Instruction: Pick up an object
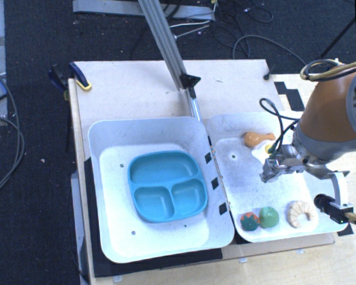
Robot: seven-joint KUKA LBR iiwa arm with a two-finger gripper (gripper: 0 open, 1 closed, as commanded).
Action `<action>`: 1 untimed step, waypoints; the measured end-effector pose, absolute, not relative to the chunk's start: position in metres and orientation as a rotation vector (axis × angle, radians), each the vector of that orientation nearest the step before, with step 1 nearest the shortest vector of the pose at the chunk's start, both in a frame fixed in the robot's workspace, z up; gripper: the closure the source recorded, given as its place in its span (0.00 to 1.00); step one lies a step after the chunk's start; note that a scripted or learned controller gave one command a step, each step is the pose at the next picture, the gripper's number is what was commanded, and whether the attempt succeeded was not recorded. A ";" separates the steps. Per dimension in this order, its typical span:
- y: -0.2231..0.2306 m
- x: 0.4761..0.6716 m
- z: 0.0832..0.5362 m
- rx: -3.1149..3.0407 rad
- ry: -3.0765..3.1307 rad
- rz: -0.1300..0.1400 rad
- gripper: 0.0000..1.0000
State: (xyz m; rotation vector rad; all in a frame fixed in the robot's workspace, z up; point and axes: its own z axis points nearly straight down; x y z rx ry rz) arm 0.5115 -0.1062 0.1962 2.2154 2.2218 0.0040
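- The gripper (270, 172) is seen low over the right bin (242, 225); whether its jaws are open or closed cannot be told.
- An orange toy (258, 139) lies just behind it.
- A green ball (269, 216), a small red-green toy (249, 221) and a cream shrimp-like toy (301, 213) lie along the front.
- A blue divided plate (167, 185) rests in the left bin (108, 166).

A blue three-compartment tray (167, 185) lies in the left white bin (106, 142). An aluminium strut (163, 38) slants over the bench (133, 87). Black cables (262, 42) trail across the dark floor.
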 end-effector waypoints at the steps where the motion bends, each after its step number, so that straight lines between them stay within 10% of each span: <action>1: -0.105 0.516 0.259 2.213 2.221 0.005 1.00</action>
